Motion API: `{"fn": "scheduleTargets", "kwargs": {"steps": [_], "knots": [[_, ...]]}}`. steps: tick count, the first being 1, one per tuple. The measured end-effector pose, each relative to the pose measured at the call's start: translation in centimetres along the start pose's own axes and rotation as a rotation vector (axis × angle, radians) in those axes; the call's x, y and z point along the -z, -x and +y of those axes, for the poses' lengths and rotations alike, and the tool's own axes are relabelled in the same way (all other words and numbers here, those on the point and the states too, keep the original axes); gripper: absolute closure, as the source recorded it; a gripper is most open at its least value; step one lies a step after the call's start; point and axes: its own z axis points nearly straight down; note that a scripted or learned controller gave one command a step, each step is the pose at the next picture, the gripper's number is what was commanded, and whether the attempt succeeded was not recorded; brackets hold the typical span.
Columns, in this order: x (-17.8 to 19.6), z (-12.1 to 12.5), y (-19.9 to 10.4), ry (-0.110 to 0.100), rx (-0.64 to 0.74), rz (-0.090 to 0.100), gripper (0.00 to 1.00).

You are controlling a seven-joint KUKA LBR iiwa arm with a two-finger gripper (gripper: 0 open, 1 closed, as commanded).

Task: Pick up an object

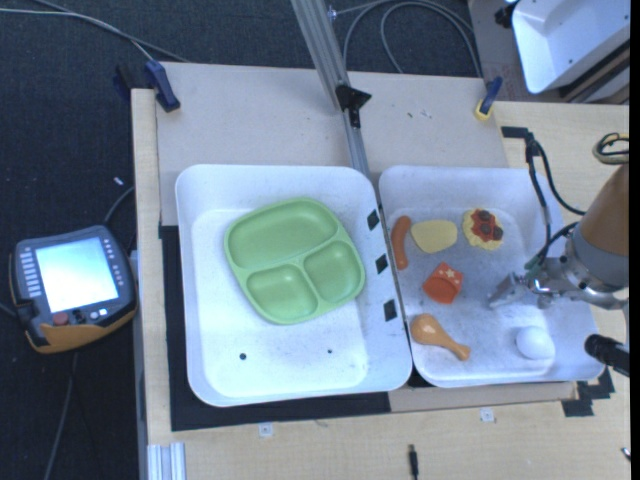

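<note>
A: Desk (250,108) with two white bins; which thing is nearest the tool (503,293)?

B: The white egg (534,343), lying free near the right bin's (420,368) near edge. Nothing is lifted yet; the whole pick seems left. Tool state: cannot tell. The egg's long axis runs roughly left-right.

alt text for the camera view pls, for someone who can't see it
The robot's claw hovers low inside the right bin, among toy foods: a sausage, a yellow slice, a pizza piece, a red block, a drumstick and a white egg. The left bin holds a green divided plate.
</note>
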Motion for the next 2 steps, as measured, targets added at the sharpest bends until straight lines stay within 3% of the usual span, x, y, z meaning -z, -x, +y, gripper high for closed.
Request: {"fn": "scheduleTargets", "kwargs": {"steps": [1,2], "knots": [[1.2,0.1,0.2,0.007,-0.001,-0.008,1.0],[5.6,0.8,0.3,0.006,0.0,-0.008,1.0]]}}
